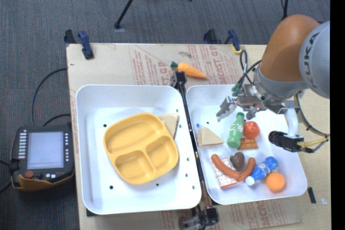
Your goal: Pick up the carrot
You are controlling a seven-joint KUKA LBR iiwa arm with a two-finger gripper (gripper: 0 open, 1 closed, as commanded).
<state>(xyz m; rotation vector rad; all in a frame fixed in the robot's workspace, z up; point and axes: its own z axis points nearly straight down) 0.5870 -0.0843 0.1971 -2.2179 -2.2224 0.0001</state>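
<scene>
The carrot, orange with a green top, lies on the bare bench board behind the two bins, just past the gap between them. My gripper hangs over the back part of the right bin, right of and nearer than the carrot. Its fingers are spread open with nothing between them. A green bottle lies just below them.
The right bin also holds a red tomato, a pale wedge, a sausage, a blue bottle and an orange ball. The left bin holds a yellow divided plate. Clamps grip the bench's back edge.
</scene>
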